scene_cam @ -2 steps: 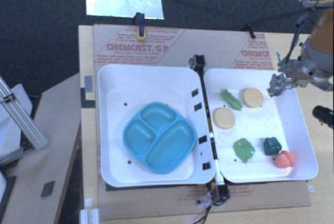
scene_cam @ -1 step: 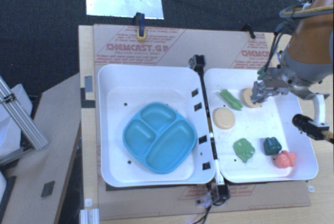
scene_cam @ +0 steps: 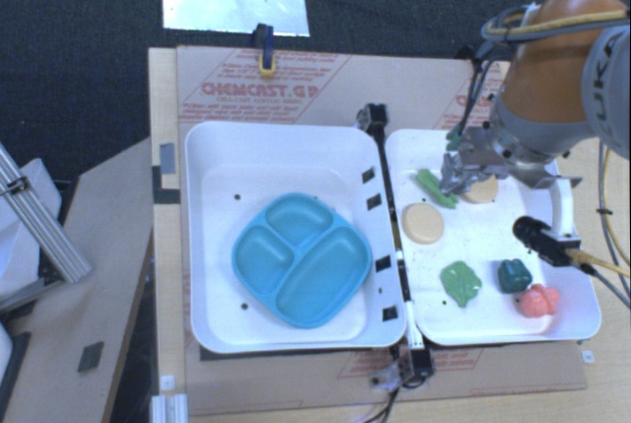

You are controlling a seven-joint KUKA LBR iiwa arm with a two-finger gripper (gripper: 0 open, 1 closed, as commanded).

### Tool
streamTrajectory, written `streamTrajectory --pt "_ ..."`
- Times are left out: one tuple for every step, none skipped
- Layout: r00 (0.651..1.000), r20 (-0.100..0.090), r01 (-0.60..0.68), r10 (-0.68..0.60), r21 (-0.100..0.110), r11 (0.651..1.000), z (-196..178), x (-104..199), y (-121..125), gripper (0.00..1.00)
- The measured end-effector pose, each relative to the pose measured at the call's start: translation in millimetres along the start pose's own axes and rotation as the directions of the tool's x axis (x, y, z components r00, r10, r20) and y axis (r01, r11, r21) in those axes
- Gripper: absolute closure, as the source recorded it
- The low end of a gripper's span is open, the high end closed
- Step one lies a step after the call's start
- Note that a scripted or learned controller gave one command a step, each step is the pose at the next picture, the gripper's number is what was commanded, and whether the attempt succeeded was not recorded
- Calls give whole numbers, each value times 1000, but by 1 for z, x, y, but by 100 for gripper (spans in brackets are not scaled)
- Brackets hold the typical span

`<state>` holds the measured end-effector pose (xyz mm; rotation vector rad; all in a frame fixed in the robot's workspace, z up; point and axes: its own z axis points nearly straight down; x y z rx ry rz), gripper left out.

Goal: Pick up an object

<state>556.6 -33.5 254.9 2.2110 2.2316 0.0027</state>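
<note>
Green stick toy waits under our gripper

Long green plastic stick [scene_cam: 431, 187] lies in the right white bin [scene_cam: 493, 327], a bit above the middle of the frame. Our gripper [scene_cam: 455, 176] is low, just beside its upper end. We cannot tell if it grips. Nothing is lifted yet, so we think the grab and lift are left. A tan round disc [scene_cam: 424, 223] sits just below.

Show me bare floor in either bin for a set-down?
Left bin: bare strip along the far wall, beyond the blue divided plate. Right bin: small patch between the tan disc, green leafy piece and teal block. Crowded under the gripper, near the green stick.
</note>
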Motion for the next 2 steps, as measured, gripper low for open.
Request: streamTrajectory --pt "1000 -1 1 -1 0 1000 6 61 -5 100" --pt "1000 -2 1 -1 1 1000 4 114 -21 100"
